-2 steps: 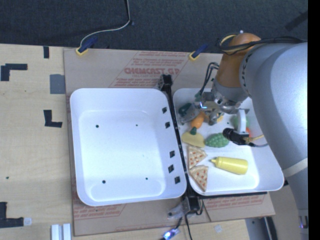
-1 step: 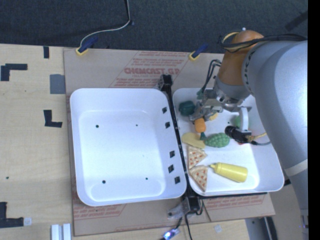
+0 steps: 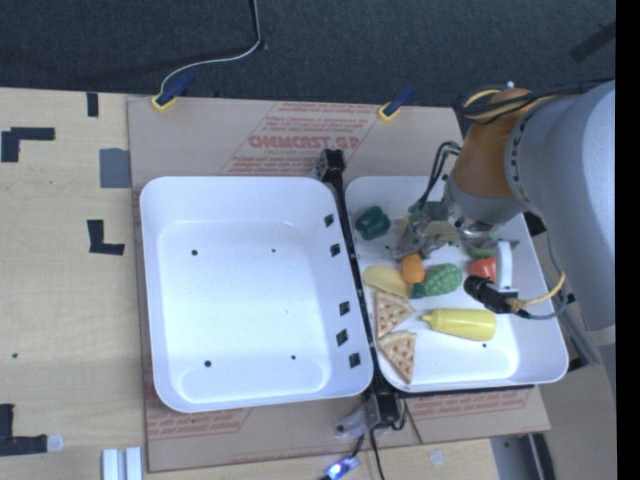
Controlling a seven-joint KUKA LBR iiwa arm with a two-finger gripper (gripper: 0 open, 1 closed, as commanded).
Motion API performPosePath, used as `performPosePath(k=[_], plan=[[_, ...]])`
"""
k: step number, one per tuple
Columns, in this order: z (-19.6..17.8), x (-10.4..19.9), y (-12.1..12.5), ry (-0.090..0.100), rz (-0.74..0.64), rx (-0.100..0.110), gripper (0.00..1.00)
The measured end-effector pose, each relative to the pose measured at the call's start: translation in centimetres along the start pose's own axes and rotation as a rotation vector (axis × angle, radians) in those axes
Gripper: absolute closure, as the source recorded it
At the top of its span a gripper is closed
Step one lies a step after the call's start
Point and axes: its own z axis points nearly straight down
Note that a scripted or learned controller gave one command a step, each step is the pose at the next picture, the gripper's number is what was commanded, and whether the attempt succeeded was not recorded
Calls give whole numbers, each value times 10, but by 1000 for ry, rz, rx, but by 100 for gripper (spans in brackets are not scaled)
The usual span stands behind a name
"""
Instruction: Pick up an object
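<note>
Where gripper [image 3: 418,240] hangs, orange object [image 3: 412,267] just below

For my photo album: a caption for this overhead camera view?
Robot gripper reaches into right bin of toy food.

Both white bins [image 3: 160,268] look like smooth moulded plastic w/ a soft sheen, light catching the rounded rims. Under them a matt brown cardboard sheet [image 3: 300,138], red print on it, dull finish. Arm [image 3: 570,168] shell is smooth grey, semi-gloss; orange band [image 3: 485,158] shinier. Toy food looks like plastic: yellow bottle [image 3: 460,322] glossy, green piece [image 3: 437,281] bumpy-textured, pizza slices [image 3: 392,313] matt. Far edge of the bench: dark floor [image 3: 400,28], rough, carpet-like
</note>
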Motion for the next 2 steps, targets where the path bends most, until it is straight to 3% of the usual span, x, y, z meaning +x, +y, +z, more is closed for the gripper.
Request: performPosePath(k=[1,2], plan=[[-108,135,8,6,-16,-14,100],[-134,173,-32,3,-7,-3,100]])
